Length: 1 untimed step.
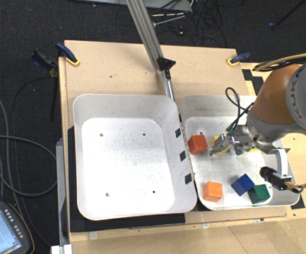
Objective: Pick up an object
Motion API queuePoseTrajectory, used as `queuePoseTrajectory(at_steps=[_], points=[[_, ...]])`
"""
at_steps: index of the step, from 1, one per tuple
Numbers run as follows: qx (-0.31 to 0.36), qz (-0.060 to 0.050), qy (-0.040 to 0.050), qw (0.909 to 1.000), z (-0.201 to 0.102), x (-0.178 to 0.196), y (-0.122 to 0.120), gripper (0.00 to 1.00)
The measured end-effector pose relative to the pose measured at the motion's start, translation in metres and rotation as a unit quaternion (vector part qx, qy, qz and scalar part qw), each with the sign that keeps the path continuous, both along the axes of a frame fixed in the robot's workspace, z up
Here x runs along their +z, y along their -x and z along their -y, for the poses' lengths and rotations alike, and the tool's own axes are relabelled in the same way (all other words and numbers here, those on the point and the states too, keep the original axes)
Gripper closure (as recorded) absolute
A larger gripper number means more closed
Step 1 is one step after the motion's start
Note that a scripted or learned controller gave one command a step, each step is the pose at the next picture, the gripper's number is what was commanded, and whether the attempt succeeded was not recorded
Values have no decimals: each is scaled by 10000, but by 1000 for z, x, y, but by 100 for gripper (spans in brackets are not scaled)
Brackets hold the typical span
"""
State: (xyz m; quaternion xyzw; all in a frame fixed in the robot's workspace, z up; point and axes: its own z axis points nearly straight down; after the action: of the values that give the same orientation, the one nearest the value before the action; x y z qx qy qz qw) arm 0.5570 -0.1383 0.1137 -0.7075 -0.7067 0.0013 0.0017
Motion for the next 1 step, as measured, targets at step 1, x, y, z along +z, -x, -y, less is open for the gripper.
queuePoseTrajectory(at_steps=[1], points=[[3, 14, 4, 10000, 0, -19, 0, 0]])
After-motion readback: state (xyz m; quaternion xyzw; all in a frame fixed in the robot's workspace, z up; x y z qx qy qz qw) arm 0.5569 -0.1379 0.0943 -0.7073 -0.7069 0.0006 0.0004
